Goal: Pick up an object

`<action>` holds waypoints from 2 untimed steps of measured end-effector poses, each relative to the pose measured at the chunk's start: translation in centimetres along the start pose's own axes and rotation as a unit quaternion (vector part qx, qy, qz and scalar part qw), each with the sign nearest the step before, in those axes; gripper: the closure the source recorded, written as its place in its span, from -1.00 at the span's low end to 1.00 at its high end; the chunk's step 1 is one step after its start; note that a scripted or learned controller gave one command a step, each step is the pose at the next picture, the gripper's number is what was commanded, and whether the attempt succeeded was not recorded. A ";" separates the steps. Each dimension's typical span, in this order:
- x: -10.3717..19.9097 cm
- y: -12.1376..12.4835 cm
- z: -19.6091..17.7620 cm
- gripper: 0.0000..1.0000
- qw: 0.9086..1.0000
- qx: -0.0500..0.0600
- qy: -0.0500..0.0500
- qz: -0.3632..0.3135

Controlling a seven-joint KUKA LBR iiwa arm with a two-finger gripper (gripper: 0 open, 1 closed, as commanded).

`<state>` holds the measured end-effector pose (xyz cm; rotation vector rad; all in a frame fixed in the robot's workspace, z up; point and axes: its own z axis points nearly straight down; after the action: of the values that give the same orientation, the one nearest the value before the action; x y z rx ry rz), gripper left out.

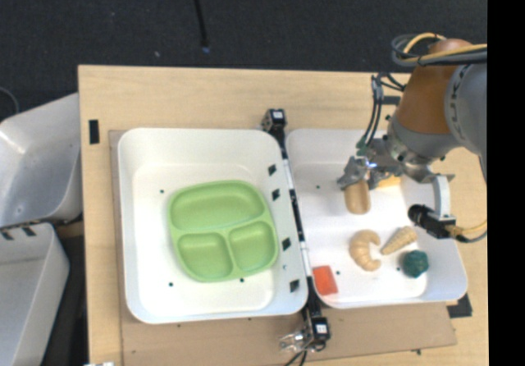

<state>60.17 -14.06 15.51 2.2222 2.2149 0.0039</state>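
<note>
My gripper hangs over the upper middle of the right bin. A tan cylinder stands just below the gripper's tip, touching it or nearly so; whether it is held is unclear. A tan croissant lies lower in the same bin, with a beige cone to its right. A dark green ball sits near the bin's front right corner. At the front left corner lies a red block. A yellow object peeks out from behind the gripper.
The left bin holds a light green divided plate. A black divider with clips runs between the two bins. The arm's grey body and orange band reach over the right bin's back right corner.
</note>
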 end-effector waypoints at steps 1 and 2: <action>0.3 0.9 -5.9 1.00 1.000 -0.001 0.000 -0.003; 0.0 1.8 -10.6 1.00 1.000 -0.001 0.000 -0.003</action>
<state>61.93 -14.04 26.10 2.2143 2.2210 0.0044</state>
